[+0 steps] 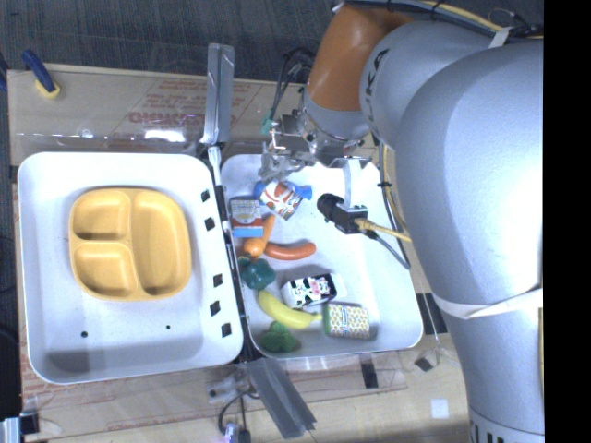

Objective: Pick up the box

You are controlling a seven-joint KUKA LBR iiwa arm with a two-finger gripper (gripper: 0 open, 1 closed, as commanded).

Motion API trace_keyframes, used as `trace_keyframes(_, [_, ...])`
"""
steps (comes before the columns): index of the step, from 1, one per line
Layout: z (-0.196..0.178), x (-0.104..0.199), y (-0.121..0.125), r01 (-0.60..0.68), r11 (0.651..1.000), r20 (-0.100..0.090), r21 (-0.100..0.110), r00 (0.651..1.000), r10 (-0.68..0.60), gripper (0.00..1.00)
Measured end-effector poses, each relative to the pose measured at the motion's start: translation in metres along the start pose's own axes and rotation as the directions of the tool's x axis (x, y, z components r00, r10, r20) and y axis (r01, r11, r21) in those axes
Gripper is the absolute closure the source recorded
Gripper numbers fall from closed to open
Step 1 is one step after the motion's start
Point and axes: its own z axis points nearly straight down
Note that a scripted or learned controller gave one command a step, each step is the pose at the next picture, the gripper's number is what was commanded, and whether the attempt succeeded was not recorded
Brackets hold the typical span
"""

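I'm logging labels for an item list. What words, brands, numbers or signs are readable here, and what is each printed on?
No text can be read for certain.
Red print on the clear sheet behind the bins: too faint to read.
Blue and white packet under the gripper: print blurred.
Brown and blue box: label blurred.
Black and white carton: blurred.
Patterned box: too small.

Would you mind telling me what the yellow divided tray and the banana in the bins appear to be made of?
The yellow divided tray looks like moulded plastic with a matte finish: uniform colour, soft rounded compartment edges. The banana seems to be a plastic toy, judging by its smooth, even yellow surface with a slight sheen, though a real fruit cannot be ruled out from this view.
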Motion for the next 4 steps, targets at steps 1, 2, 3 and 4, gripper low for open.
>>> trace_keyframes(1, [-0.088,0.021,-0.038,-0.434,0.901,0.0,0.001,0.901,0.434,1.0])
trace_keyframes(2, [0.008,-0.065,-0.079,-0.359,0.933,0.003,0.004,0.933,0.359,1.0])
trace_keyframes(3, [0.111,-0.08,-0.017,-0.36,0.933,0.001,0.002,0.933,0.36,1.0])
trace_keyframes(4, [0.111,-0.08,-0.017,-0.36,0.933,0.001,0.002,0.933,0.36,0.0])
